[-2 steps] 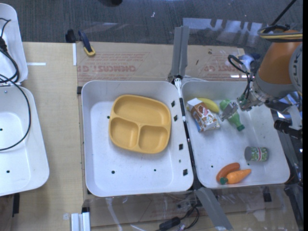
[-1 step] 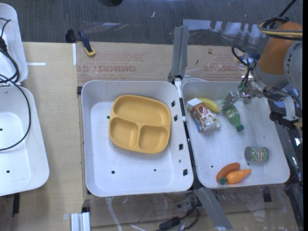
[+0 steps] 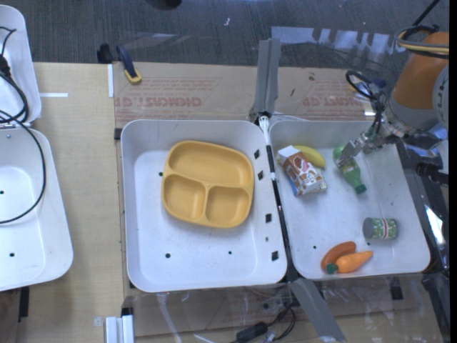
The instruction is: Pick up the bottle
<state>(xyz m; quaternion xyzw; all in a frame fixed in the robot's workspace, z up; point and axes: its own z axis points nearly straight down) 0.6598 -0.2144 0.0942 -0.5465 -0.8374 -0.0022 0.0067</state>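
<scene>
Bottle (image 3: 350,168) in right white bin (image 3: 400,213); cardboard-topped bench (image 3: 186,91), grey carpet beyond.

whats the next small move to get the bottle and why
Probably lower a touch and close on the green bottle. The gripper sits right over the bottle's upper end in the right bin, while the bottle lies tilted on the floor beside the banana and snack pack. Nothing shows it held yet.

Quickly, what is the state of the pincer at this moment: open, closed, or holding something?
Pincer: right at the green bottle in the right bin; open, closed or holding cannot be told.
</scene>
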